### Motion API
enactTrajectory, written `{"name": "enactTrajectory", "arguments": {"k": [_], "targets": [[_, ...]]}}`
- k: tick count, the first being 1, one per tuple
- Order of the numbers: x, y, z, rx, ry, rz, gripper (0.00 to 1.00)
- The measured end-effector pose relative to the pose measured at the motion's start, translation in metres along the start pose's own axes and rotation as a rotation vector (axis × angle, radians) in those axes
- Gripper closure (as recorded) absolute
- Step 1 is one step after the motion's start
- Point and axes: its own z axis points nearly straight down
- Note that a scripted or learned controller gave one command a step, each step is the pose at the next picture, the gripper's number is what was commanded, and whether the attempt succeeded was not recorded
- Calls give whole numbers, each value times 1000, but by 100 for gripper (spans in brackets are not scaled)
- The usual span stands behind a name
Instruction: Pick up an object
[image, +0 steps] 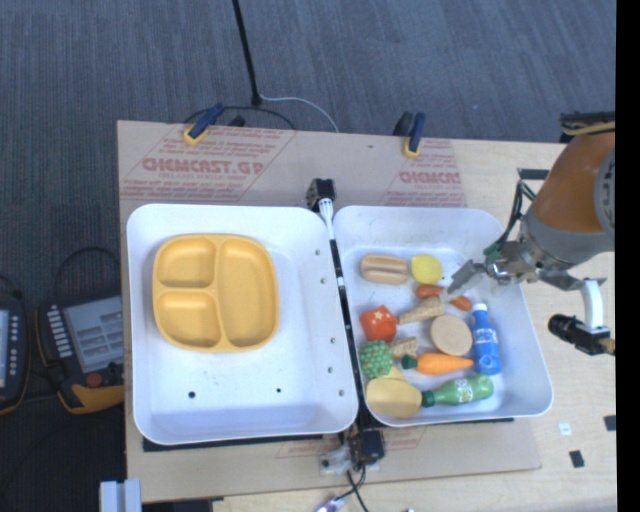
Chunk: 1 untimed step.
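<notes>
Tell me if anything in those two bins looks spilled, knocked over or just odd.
Nothing stands out. The toy foods sit heaped inside the right bin, none over its rim, and the yellow divided plate lies flat in the left bin. The tool hovers over the right bin.

Gripper (462, 277) over right bin (520, 330), above blue bottle (484, 339) and toy foods: hot dog (384, 267), lemon (427, 267), carrot (443, 364). Fingers possibly apart, hard to tell. Yellow divided plate (215, 291) in left bin (160, 400).

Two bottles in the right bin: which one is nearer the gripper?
The blue bottle, white-capped, just below the gripper. The green bottle lies farther away along the bin's bottom edge, beside the carrot.
</notes>
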Motion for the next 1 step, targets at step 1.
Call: {"name": "enactTrajectory", "arguments": {"k": [1], "targets": [[4,2,35,-3,0,-299,0]]}}
